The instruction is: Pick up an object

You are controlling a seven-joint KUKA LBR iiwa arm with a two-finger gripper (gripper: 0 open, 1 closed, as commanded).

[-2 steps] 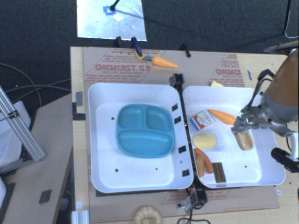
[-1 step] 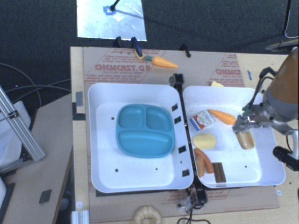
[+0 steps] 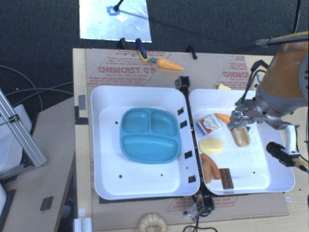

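Over right bin [image 3: 270, 185], tool [image 3: 239, 124] lowered.

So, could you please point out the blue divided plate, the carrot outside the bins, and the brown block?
blue divided plate [image 3: 149, 135], camera view, central ridge.
carrot [image 3: 169, 65], camera view, orange body.
brown block [image 3: 226, 178], camera view, top face.

The bench [image 3: 120, 62] bears two white bins [image 3: 104, 129] and a toy carrot [image 3: 169, 65].

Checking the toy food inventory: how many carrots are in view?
2. One carrot lies on the board behind the left bin; a smaller carrot lies in the right bin by the gripper. The arm may hide others.
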